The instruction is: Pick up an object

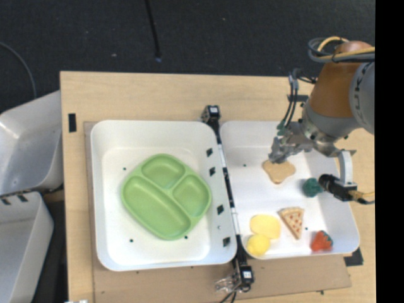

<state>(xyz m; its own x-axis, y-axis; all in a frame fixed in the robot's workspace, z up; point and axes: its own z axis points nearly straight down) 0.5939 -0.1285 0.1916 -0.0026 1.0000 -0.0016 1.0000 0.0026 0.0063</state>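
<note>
Gripper is hanging low over the upper part of the right shallow white bin, its tip meeting the top edge of the flat tan cookie-shaped piece. Whether it is parted or closed cannot be told from this angle, and no object is showing in its grasp. Taking the tan piece as landmark: it is lying directly below and just toward the near side of the gripper, its longer axis running roughly left to right. Grey arm with orange band is reaching in from above right of that piece, wrist pointing steeply downward. A small dark green round item is sitting just right of the piece; a pizza-slice toy and yellow lumps are lying well below it.
</note>
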